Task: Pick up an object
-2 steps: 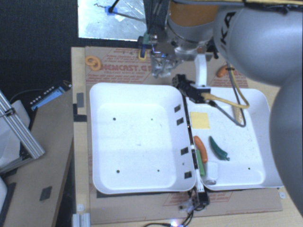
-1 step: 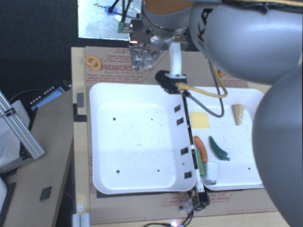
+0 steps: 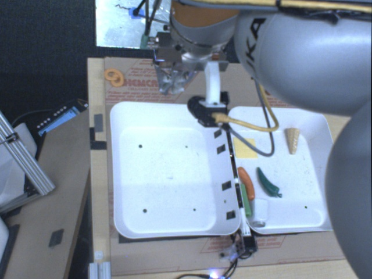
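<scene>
My gripper [image 3: 172, 83] hangs beyond the far rim of the left bin [image 3: 125, 156], over the cardboard, with nothing seen in it. The right bin [image 3: 311, 214] holds a pale cone [image 3: 292, 139] at its far side and a flat yellow piece [image 3: 244, 147] near the divider. An orange carrot-like piece [image 3: 247, 183] lies by the divider beside a dark green pepper-like piece [image 3: 268, 182]. A small green piece [image 3: 250, 206] and a pale object [image 3: 260, 212] sit at the near left corner.
An orange pretzel-shaped ring [image 3: 114, 77] lies on the cardboard behind the left bin. The grey arm [image 3: 308, 45] covers the top right of the view and part of the right bin. A metal frame [image 3: 23, 161] stands at the left.
</scene>
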You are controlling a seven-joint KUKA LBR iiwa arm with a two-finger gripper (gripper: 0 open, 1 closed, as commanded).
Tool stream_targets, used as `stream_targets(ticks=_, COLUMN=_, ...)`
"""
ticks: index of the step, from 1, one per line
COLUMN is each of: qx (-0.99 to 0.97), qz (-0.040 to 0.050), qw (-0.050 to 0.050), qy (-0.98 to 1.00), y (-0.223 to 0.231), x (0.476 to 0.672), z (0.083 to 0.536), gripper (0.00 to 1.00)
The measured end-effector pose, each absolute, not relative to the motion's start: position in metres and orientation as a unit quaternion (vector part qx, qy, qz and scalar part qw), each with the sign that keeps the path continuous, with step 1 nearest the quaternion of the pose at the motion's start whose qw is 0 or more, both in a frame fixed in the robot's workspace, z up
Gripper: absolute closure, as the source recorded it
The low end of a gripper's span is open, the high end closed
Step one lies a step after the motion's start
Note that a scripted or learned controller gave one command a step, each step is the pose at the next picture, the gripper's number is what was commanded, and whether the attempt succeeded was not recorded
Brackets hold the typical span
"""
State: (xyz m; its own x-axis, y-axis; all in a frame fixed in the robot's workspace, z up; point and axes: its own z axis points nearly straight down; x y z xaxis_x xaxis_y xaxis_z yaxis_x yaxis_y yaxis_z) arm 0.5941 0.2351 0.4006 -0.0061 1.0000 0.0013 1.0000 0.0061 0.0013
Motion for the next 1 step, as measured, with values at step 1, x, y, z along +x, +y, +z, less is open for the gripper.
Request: stream_targets(ticks=1, qx=-0.705, qz=-0.0003, qw=0.001, qy=-0.709, y=0.2347, x=0.5428, z=0.3976, gripper=1.00)
